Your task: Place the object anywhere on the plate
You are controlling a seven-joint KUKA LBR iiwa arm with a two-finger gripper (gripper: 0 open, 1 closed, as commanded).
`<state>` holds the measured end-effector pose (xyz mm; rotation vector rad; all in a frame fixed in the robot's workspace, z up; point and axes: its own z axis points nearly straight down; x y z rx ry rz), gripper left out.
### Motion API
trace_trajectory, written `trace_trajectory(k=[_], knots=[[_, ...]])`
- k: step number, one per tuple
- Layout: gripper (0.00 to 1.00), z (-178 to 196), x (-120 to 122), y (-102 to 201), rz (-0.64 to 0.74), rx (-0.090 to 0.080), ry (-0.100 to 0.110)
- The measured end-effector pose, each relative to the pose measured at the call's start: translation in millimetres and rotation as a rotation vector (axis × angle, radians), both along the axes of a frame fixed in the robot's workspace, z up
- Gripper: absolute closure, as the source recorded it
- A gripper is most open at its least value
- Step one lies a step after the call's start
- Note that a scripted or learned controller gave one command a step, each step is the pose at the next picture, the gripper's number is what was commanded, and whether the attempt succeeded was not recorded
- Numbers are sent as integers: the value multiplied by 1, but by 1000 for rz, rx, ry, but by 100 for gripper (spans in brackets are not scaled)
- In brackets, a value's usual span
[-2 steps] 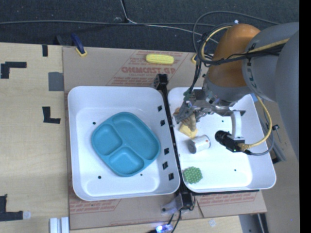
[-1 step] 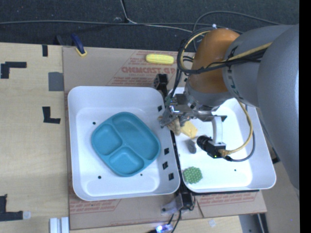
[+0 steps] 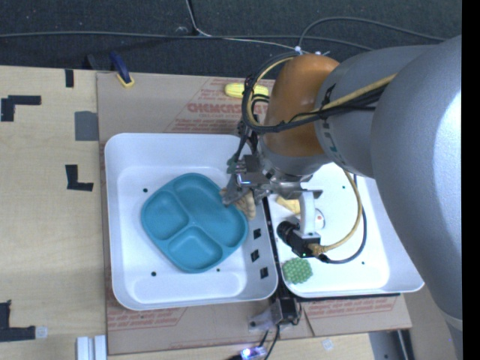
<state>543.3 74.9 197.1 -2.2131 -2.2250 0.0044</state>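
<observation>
A blue plate (image 3: 191, 223) with three compartments lies in the left white bin (image 3: 127, 163). My gripper (image 3: 238, 195) hangs over the plate's right rim, near the wall between the two bins. It is shut on a small tan object (image 3: 244, 207), which shows just below the fingertips, above the plate's right edge. The grey arm and its orange band (image 3: 300, 100) cover much of the right bin.
In the right bin (image 3: 375, 268) lie a green bumpy object (image 3: 298, 271), a pale yellow piece (image 3: 287, 201) and a white item with red marks (image 3: 319, 220). A black cable (image 3: 352, 238) loops over that bin. A yellow object (image 3: 238, 91) lies on the cardboard behind the bins.
</observation>
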Motion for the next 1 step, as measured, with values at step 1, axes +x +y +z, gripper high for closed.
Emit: trace_trajectory(k=[1], knots=[[100, 3, -12, 47, 1, 1, -2]])
